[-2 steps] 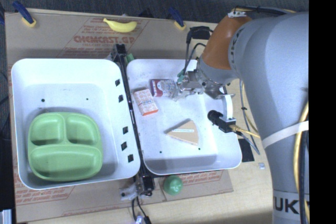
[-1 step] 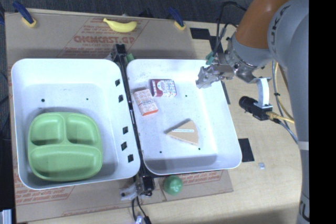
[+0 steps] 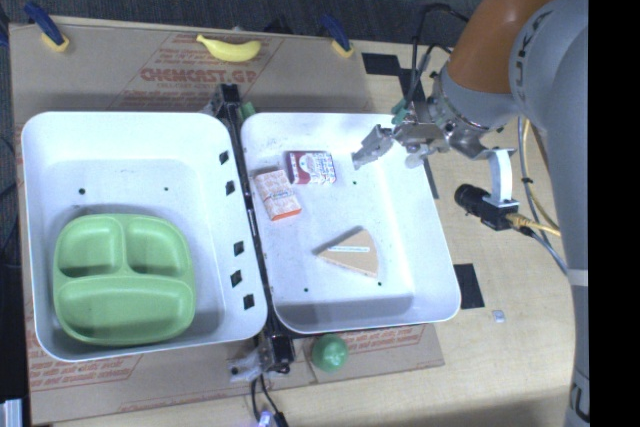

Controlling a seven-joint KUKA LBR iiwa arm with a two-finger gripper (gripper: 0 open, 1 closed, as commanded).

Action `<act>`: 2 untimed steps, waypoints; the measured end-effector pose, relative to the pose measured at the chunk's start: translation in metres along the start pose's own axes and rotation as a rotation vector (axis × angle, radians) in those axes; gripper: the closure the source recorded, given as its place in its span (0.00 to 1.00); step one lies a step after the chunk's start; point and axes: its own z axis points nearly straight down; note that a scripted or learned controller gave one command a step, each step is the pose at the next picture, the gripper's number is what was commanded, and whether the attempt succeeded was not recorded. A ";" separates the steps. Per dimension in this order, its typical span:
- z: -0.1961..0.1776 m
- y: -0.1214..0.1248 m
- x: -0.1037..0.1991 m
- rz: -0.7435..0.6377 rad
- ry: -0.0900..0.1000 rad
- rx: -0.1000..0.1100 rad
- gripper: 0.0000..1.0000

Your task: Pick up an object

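Your right bin (image 3: 425, 245) holds a small carton (image 3: 309, 167) at 11 o'clock, a wafer pack (image 3: 276, 194) beside it and a sandwich wedge (image 3: 351, 253) toward 5 o'clock; the left bin (image 3: 40, 145) carries a green divided plate (image 3: 122, 277). Your hand (image 3: 366, 151) hovers over the right bin's 1 o'clock corner, fingers parted and gripping nothing. Bare floor lies across that bin's centre and 3 o'clock edge.

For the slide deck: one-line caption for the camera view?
Gripper hovers over the right bin near the carton, box and wedge; green tray in the left bin.
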 end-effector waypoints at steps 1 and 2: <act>0.119 -0.018 -0.036 -0.001 0.001 0.007 0.00; 0.140 -0.099 -0.035 -0.002 0.002 0.005 0.00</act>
